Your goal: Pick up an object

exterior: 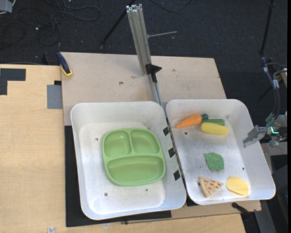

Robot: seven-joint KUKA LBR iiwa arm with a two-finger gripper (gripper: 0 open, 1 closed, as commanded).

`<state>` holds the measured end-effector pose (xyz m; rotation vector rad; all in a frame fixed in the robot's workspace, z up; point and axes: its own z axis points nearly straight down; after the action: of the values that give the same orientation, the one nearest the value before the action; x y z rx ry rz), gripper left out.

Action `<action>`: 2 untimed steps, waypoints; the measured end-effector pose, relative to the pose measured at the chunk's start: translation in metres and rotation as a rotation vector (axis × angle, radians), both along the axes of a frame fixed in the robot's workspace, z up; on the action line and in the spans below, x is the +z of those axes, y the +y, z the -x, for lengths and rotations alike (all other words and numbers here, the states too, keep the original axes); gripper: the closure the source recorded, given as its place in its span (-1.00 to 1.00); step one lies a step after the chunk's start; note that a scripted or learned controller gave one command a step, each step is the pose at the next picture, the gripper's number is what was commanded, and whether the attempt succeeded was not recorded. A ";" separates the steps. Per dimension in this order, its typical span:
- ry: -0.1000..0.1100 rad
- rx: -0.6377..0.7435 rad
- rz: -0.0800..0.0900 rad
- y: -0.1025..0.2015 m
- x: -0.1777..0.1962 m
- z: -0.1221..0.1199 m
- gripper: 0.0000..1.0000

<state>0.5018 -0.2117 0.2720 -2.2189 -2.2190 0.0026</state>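
Observation:
The right bin (235,106) holds several toy foods. An orange carrot (189,121) lies at its back beside a yellow corn cob (214,128). A green leafy piece (214,161) sits in the middle. Near the front are a pizza slice (210,186) and a flat yellow piece (238,185). My gripper (263,135) hangs just outside the bin's right rim, level with the corn, with nothing visibly in it. It is small and partly cut off at the edge of the view.
The left bin (82,130) carries a green divided plate (134,156). A metal post (139,38) rises behind the bins. A blue and yellow tool (64,64) lies on the bench's far left corner.

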 end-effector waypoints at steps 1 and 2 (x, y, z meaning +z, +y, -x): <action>-0.001 0.000 0.000 0.000 0.000 0.000 -1.00; 0.003 0.000 -0.002 0.011 -0.051 -0.001 -1.00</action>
<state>0.5023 -0.2009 0.2213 -2.2161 -2.2167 0.0044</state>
